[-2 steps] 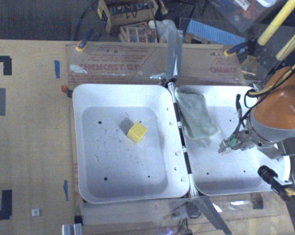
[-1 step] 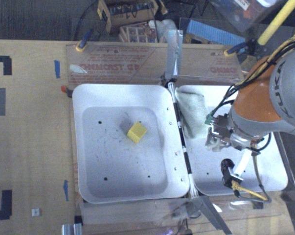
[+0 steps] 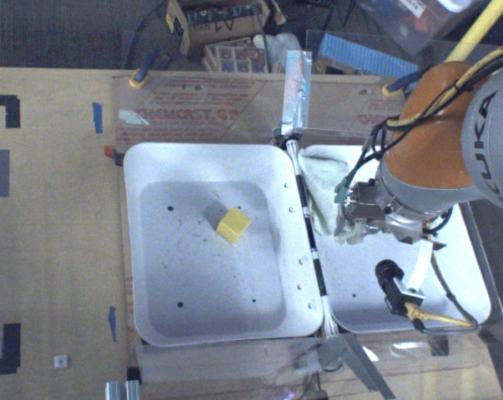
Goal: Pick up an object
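Whether the jaws were open or closed could not be told from the camera view, because the gripper (image 3: 351, 223) was seen from above, with the wrist and the orange band covering most of it. Nothing could be seen held there.

From the camera view, the arm (image 3: 439, 148) reached in over the right bin (image 3: 476, 302), and the gripper hung at that bin's left side, close to the shared wall between the two bins. Just beside the gripper, toward the far left corner of the right bin, lay a pale crumpled cloth (image 3: 318, 186); whether the gripper touched it was unclear. A black cable end (image 3: 393, 286) with a yellow lead hung below the wrist, over the right bin's floor.

As a judgement, the pick was not finished: nothing appeared lifted, so the grasp and the raising of an object were both left to do. The cloth looked the nearest candidate, though that is only a guess from where the gripper stood.

Another possible object, a small yellow block (image 3: 233, 225), rested in the left bin (image 3: 143, 223), well apart from the right bin's cloth and a little beyond the middle of the floor. It was a bright yellow cube-like piece turned at an angle, with a grey shadow or patch at its upper left side. It looked rigid and easy to pinch.
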Available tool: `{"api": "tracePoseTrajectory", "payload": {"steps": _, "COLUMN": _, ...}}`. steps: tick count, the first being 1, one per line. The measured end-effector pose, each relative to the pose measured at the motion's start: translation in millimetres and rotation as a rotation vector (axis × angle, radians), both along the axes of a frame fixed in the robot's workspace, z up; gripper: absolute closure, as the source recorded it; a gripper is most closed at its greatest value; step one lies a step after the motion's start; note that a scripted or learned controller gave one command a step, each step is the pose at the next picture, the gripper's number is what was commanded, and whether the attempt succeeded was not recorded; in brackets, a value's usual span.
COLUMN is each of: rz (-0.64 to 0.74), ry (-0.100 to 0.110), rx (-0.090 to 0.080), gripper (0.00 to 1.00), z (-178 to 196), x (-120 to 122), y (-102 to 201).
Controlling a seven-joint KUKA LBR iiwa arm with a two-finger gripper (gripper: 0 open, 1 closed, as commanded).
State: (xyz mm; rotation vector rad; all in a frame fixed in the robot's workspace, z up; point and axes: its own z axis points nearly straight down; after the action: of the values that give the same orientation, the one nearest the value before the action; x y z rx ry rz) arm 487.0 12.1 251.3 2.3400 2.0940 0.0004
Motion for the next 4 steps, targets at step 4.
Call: {"api": "tracePoseTrajectory", "payload": {"steps": 4, "rz": 0.014, "ry": 0.004, "rx": 0.001, "gripper": 1.0, "z": -67, "x": 16, "y": 125}}
